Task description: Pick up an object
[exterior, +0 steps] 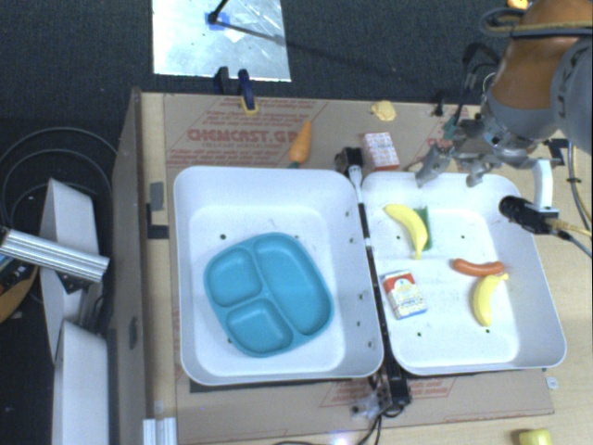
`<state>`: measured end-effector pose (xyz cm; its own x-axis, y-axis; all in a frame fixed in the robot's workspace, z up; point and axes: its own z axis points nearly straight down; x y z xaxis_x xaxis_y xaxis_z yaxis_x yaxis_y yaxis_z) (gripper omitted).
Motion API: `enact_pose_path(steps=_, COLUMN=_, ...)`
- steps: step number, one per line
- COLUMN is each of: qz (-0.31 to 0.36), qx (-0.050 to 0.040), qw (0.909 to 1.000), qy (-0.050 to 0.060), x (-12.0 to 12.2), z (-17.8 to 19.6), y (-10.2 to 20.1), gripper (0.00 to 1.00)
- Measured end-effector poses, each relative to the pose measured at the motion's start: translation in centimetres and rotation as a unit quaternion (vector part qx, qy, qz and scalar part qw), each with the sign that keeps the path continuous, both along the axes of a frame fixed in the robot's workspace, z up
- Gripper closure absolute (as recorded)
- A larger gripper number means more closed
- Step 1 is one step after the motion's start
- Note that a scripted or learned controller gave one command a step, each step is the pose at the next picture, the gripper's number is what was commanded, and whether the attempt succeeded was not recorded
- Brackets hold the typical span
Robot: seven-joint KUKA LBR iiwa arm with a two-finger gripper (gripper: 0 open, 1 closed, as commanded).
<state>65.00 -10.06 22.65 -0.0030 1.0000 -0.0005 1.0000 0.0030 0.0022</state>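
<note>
Gripper (454,167), fingers spread and empty above the right bin's (537,341) far rim; a descent here risks striking that rim rather than reaching the nearest banana (410,227).

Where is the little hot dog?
The hot dog lies in the right bin, toward its right side, just above one banana and right of the small red and white box.

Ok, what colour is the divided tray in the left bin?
Light blue; the divided tray shows plainly in the camera view, lying in the white left bin.
</note>
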Motion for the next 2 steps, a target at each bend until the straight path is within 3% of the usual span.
enact_pose_path(steps=1, qz=0.002, qx=0.0004, qw=1.0, qy=0.002, x=0.4, z=-14.8, y=1.9, gripper=0.0)
enact_pose_path(steps=2, qz=0.002, qx=0.0004, qw=1.0, qy=0.0, x=0.6, z=-13.1, y=1.7, gripper=1.0)
